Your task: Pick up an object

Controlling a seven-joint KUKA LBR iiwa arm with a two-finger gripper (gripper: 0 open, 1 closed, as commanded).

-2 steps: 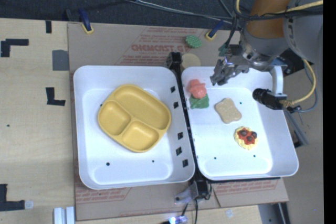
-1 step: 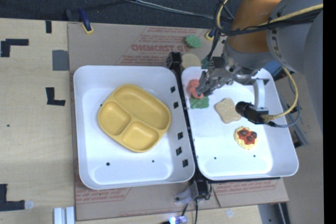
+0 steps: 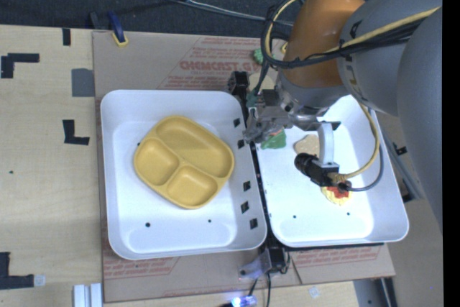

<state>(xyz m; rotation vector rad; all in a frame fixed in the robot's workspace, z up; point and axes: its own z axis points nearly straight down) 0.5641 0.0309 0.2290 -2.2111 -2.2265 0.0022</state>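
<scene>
Gripper [image 3: 264,127] sits low over the right bin [image 3: 374,223], beside a green object [image 3: 275,141]; I cannot tell its fingers' state.

**Objs in bins, status**

Left bin [image 3: 115,176]: one yellow divided plate [image 3: 184,160], 3 compartments, lying flat and face up, rotated diagonal to the bin walls, roughly mid-bin, not touching any wall.

Right bin [image 3: 374,219]: small green obj [image 3: 274,140] near the left wall, partly hidden under my wrist, shape unclear. Tan flat piece [image 3: 307,144] just right of it, partly covered. Small yellow/red obj [image 3: 338,192] further toward the bin's near side, mid-bin, too small to ID. Green and tan are close together; yellow/red sits apart from both.
</scene>
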